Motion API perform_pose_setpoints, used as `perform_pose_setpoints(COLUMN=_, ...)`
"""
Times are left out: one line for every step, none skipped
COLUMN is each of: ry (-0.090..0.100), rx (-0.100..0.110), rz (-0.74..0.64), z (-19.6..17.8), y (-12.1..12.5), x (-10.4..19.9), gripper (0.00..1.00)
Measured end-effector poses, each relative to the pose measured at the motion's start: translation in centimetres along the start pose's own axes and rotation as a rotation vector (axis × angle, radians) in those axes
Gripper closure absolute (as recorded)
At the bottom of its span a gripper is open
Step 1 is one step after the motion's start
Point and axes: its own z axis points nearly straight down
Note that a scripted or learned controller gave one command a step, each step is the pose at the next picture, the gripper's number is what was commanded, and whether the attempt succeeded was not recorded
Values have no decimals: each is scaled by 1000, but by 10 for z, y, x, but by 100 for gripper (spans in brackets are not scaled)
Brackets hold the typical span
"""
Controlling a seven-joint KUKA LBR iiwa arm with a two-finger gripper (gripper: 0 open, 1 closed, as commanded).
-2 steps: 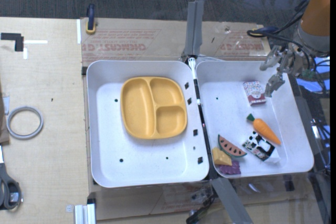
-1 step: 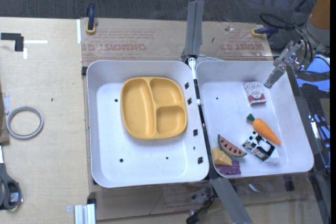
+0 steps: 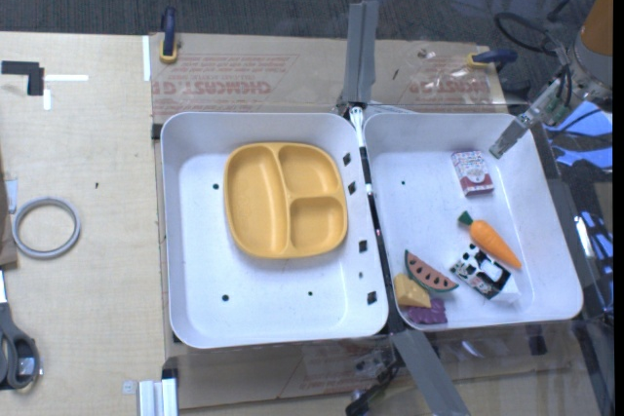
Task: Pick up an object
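Two white bins (image 3: 185, 239) sit on a wooden bench (image 3: 78, 122); the hand's (image 3: 502, 146) opening is unclear.

Two white bins: the left bin (image 3: 185, 239) bears one yellow divided plate (image 3: 286, 200); the right bin (image 3: 546, 209) holds one carton (image 3: 473, 173), one carrot (image 3: 491, 242), one watermelon slice (image 3: 429, 272), one cheese wedge (image 3: 410, 290), one black-and-white toy (image 3: 480, 270).
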Motion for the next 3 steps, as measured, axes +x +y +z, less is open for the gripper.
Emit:
perform_pose_setpoints(ry=0, rx=1, rz=373, z=19, y=9, x=-7, gripper=0)
perform_pose_setpoints(ry=1, rx=2, rz=446, z=21, y=10, x=-6, gripper=0)
perform_pose_setpoints(ry=2, rx=3, rz=607, z=37, y=9, x=-7, gripper=0)
